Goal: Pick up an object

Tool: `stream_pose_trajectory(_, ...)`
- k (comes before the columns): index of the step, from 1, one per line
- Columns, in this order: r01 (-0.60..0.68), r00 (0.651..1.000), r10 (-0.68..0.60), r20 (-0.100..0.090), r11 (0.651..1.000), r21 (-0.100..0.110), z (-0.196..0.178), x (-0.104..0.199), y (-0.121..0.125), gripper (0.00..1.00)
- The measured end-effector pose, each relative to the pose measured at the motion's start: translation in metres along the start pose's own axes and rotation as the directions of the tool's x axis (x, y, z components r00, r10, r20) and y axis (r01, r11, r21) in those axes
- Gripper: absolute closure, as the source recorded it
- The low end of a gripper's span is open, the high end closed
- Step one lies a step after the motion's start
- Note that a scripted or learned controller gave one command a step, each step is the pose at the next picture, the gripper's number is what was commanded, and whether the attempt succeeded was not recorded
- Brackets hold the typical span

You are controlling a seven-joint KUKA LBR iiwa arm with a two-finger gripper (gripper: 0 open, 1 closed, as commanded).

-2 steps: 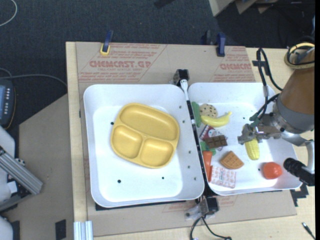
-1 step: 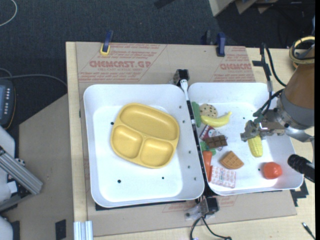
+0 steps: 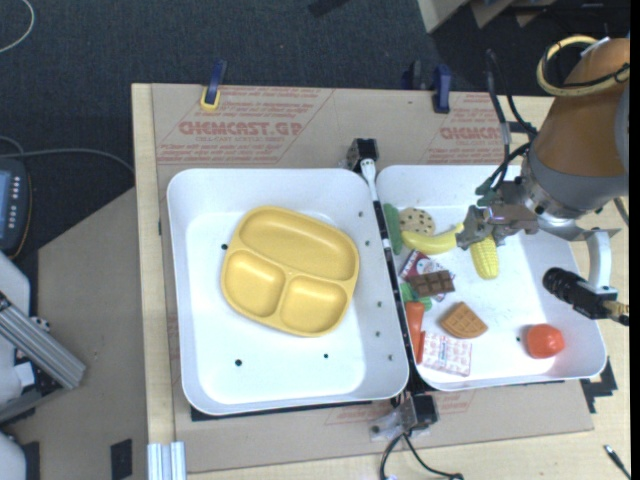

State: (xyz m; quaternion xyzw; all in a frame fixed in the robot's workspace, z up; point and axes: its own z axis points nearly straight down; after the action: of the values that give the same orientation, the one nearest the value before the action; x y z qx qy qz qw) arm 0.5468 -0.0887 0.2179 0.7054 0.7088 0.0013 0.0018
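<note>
- Toward the far edge of the right bin (image 3: pixel 585 368), a little past its middle, hangs the corn cob (image 3: pixel 485 258), yellow and tilted, its upper end caught between the fingers of my pincer (image 3: pixel 478 230).
- My pincer is pinching the corn cob near its top; the cob's lower end points down toward the bin floor, and I cannot tell whether it touches.
- Just beside the cob, on the side toward the left bin, a banana (image 3: pixel 432 240) lies across the floor, its tip close to my fingers.
- A round speckled cookie (image 3: pixel 417 220) sits next to the banana, nearer the far edge, and a green piece (image 3: pixel 393 228) lies along the wall shared with the left bin.
- Nearer the front, a brown chocolate bar (image 3: pixel 430 285) and an orange carrot (image 3: pixel 415 323) lie by that same shared wall.
- A tan waffle (image 3: pixel 463 321) rests near the middle of the bin's front half, with a red-and-white packet (image 3: pixel 446 353) just in front of it by the front edge.
- A red tomato (image 3: pixel 544 341) sits well apart, toward the bin's front right corner.
- My grey arm with its orange band (image 3: pixel 590 98) reaches in over the right bin's far right corner.
- The left bin (image 3: pixel 190 268) carries a yellow divided plate (image 3: pixel 290 270) near its middle.
</note>
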Motion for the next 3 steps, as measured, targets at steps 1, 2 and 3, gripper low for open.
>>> stream_pose_trajectory(1, 0.001, 1.000, -0.001, -0.001, 1.000, -0.001, 0.002, 0.031, 0.053, 1.00)
stream_pose_trajectory(2, -0.003, 1.000, 0.003, 0.000, 1.000, 0.001, 0.002, 0.042, 0.062, 1.00)
stream_pose_trajectory(3, -0.003, 1.000, 0.003, 0.001, 1.000, 0.000, -0.006, 0.035, 0.076, 1.00)
